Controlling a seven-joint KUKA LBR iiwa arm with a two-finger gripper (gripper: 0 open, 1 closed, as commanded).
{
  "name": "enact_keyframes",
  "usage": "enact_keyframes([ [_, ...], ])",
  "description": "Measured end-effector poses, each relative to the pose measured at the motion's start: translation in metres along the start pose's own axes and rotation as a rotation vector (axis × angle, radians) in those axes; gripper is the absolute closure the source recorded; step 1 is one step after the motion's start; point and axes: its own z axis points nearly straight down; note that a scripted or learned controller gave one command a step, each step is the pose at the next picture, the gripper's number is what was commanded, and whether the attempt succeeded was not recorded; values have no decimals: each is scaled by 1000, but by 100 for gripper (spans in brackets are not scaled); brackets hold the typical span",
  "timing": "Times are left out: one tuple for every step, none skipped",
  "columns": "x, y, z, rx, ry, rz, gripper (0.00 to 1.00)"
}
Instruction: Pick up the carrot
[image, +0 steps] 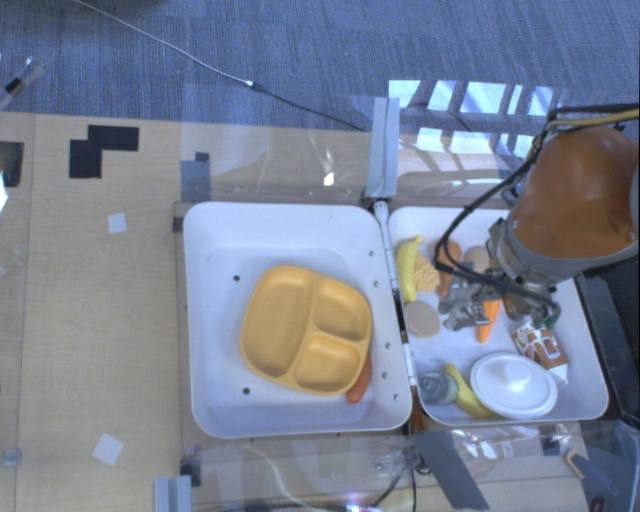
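The gripper is seen lowered in the right bin, the carrot at its four o'clock; finger state cannot be told.

Two white bins, one yellow tray, two bananas, perhaps one carrot.

The grey arm is reaching in from the right, its orange band sitting over the right bin's far right corner. The gripper is pointing down near that bin's middle.
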Motion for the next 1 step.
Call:
enact_keyframes([
  [-16,-30,4,-3,14,-484,100],
])
